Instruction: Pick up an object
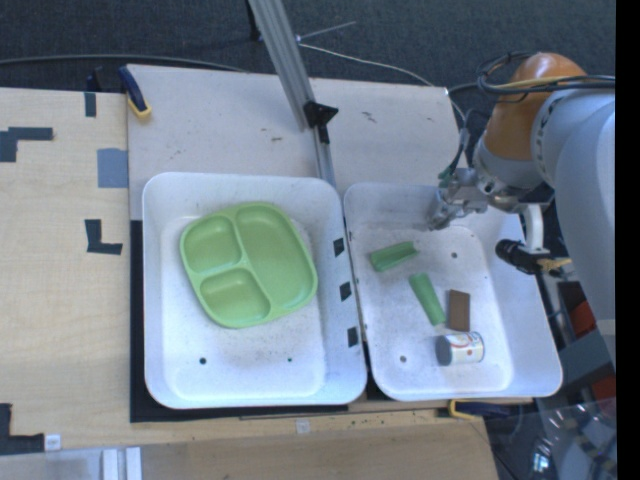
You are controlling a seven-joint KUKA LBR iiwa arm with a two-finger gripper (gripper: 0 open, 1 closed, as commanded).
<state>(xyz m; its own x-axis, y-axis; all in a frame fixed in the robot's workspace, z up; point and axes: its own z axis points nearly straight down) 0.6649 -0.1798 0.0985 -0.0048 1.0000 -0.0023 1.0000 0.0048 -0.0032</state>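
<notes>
White right bin [520, 368]: fingers [442, 211], state unclear, near its far rim, apart from green block [392, 256].

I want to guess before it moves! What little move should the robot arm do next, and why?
Probably slide the tool a little toward the short green block and lower onto it. The tool sits over the far end of the right shallow white bin, and that block is the nearest thing. Nothing shows between its tips, so the pick has not yet happened.
</notes>
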